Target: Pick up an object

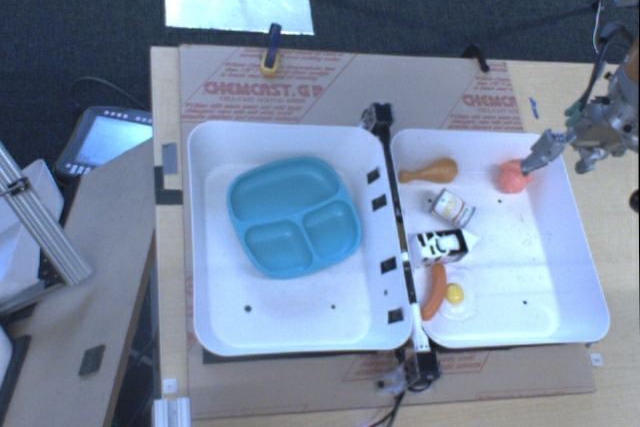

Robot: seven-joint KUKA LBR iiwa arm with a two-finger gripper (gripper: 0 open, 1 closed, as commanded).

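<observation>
Where the arm [622, 90] reaches in at the right edge, we note the jaws [540, 155] hanging over the far right corner of the right bin [585, 300]. One grey finger slants down and left, its tip just beside the pink ball [512, 176], perhaps touching its upper right side; we cannot tell for certain. Whether the jaws stand apart or together we cannot tell either, as the slant of the camera hides the gap. We see nothing held between them.

The pink ball lies in the right bin near its far wall, right of centre. Left of it, well apart, lies a tan drumstick [429, 172]. Nearer the camera we log a small can [452, 207] on its side, then a black-and-white carton [443, 244] by the divider between the bins. Below that sit an orange sausage [434, 290] and a fried egg [456, 296], just beside each other.

The left bin [200, 315] carries a blue sectioned plate [294, 215]. Both bins rest on cardboard [330, 85] over the table [165, 85].
</observation>
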